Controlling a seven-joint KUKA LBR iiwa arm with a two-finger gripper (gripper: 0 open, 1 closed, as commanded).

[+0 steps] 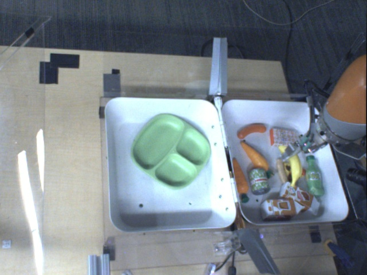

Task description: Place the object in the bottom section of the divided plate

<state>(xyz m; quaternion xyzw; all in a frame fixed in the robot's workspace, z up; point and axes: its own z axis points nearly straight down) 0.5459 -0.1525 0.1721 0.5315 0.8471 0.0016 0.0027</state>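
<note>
Right white bin (338, 211) near edge: brown-and-white carton (282, 207) | mid: green bottle (313, 179), yellow banana (294, 167), small green-labelled can (259, 180), two orange carrots (254, 154) | hand (307, 144) above banana, grip state cannot be told | far: red sausage (252, 130) | left bin: green divided plate (171, 148).

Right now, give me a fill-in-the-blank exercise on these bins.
1. The plate lies in the ____ bin.
2. The plate's colour is ____.
3. The gripper hangs over the ____ bin.
4. The banana lies beside a green ____.

Missing: left; green; right; bottle
</note>
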